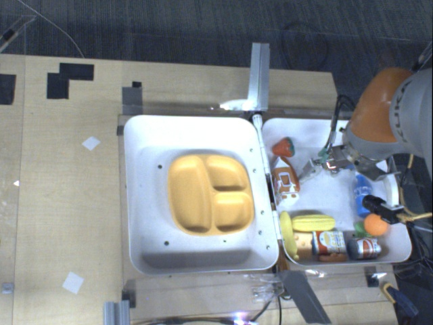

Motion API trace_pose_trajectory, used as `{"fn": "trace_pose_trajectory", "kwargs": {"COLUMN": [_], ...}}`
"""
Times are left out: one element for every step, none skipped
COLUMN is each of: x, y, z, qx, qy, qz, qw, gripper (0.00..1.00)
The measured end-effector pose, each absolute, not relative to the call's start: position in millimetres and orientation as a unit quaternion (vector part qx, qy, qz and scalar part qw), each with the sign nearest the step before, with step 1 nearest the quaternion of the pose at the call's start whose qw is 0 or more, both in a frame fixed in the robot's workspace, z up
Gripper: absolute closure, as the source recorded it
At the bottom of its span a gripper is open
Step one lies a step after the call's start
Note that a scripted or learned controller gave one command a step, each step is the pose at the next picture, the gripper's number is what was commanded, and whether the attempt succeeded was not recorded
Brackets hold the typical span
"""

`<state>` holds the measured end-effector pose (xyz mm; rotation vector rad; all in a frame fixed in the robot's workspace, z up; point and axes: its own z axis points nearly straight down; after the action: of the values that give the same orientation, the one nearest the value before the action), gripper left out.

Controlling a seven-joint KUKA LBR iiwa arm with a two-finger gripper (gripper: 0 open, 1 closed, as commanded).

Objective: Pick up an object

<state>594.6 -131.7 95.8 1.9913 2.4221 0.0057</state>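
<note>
Cans [338, 244] and a corn cob [312, 221] are lying at six o'clock in the right bin [318, 135]; the gripper [312, 170] is hovering at its centre, jaws narrow and empty, beside a carton [286, 183]. Nothing is lifted yet; a strawberry [283, 146] is waiting at eleven o'clock.

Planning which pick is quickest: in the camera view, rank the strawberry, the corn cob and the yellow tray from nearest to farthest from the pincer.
1. Strawberry, just left of the pincer.
2. Corn cob, below it.
3. Yellow tray, in the left bin.
</note>
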Motion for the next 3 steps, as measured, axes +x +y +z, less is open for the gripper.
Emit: {"fn": "trace_pose_trajectory", "kwargs": {"x": [549.5, 492.6, 539.4], "y": [-161.7, -127.3, -148.5], "z": [89.5, 90.6, 89.6], "qx": [0.599, 0.634, 0.606], "qy": [0.801, 0.773, 0.795], "qz": [0.0019, 0.0047, 0.0034], "qw": [0.005, 0.009, 0.007], "gripper": [0.0, 0.0, 0.0]}}
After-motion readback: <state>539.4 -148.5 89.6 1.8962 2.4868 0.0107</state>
